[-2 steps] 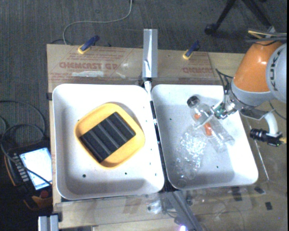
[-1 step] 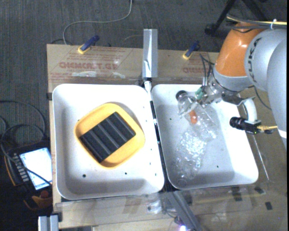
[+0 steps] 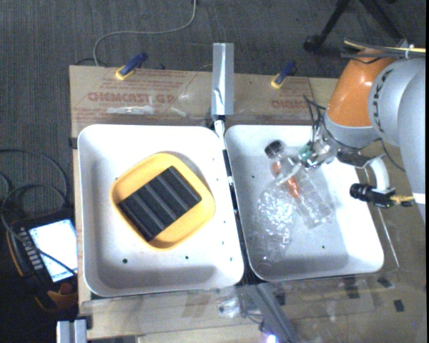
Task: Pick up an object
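Note:
A clear plastic bottle [image 3: 300,188] with a black cap [image 3: 274,148] and an orange patch lies slanted in the right bin [image 3: 357,252]. Beside it, lower left, is a crumpled clear plastic wrap [image 3: 272,213]. My gripper [image 3: 313,153] is low over the right bin's back part, at the bottle's upper right side, under the orange-banded wrist [image 3: 354,102]. It looks close to or touching the bottle; I cannot tell which. A yellow object with a black ribbed top [image 3: 162,200] lies in the left bin [image 3: 100,263].
A metal divider post [image 3: 222,77] stands at the back between the bins. Two blue and yellow clamps [image 3: 131,65] [image 3: 284,73] hold the cardboard behind. A black fitting [image 3: 368,191] juts over the right bin's right side. A tablet [image 3: 50,245] lies on the floor at left.

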Controlling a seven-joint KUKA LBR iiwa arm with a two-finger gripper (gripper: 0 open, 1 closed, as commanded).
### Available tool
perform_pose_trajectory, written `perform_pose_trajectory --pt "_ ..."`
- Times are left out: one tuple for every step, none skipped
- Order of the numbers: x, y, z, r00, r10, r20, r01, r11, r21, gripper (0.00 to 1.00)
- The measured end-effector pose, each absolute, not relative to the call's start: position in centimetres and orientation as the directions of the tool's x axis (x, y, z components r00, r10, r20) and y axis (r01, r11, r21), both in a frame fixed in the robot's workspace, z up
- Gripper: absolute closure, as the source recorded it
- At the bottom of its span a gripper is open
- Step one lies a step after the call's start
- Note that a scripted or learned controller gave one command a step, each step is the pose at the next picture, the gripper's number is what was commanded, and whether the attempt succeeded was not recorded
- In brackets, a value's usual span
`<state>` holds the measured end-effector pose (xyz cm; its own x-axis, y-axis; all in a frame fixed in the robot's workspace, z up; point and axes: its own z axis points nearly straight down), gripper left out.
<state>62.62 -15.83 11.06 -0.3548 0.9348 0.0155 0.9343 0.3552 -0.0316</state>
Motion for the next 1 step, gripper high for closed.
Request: perform_pose_trajectory --pt "65.52 -14.27 15.67 -0.279 0.96 0.021 0.959 0.279 -0.055 1.0"
